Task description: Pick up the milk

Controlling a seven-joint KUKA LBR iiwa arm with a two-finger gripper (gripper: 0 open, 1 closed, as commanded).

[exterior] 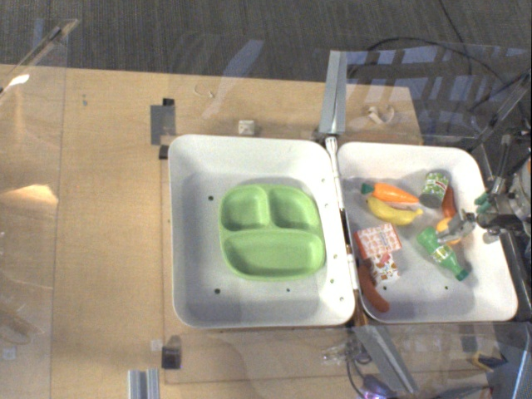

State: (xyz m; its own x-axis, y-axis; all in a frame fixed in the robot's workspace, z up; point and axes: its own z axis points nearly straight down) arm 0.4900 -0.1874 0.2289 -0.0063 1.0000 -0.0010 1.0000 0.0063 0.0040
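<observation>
Bench [83, 223]: two white bins side by side, left bin [189, 223] and right bin [492, 299].
Left bin: green plate [270, 231] at centre; not part of the task.
Arm [504, 199]: reaching in over the right edge of the right bin, cut off by the frame edge.
Gripper [462, 224]: low over the right half of the right bin, just beside the far end of the bottle [442, 252]. Open or closed: cannot be told; outline blurred against the bottle and orange clutter.

Step in hand, judged: approach, milk not yet grasped.
Milk [380, 252]: red-and-white carton, lying at the left side of the right bin, well apart from the gripper.
Next move, judged: shift left past the bottle, centre over the carton, descend, close across its narrow width.

Hard to make out:
- Carton print and exact outline; may read as two pieces.
- Sausage [372, 291] touching or just beside the carton's near end.
- Banana [392, 213] and carrot [395, 194] close on its far side.
</observation>
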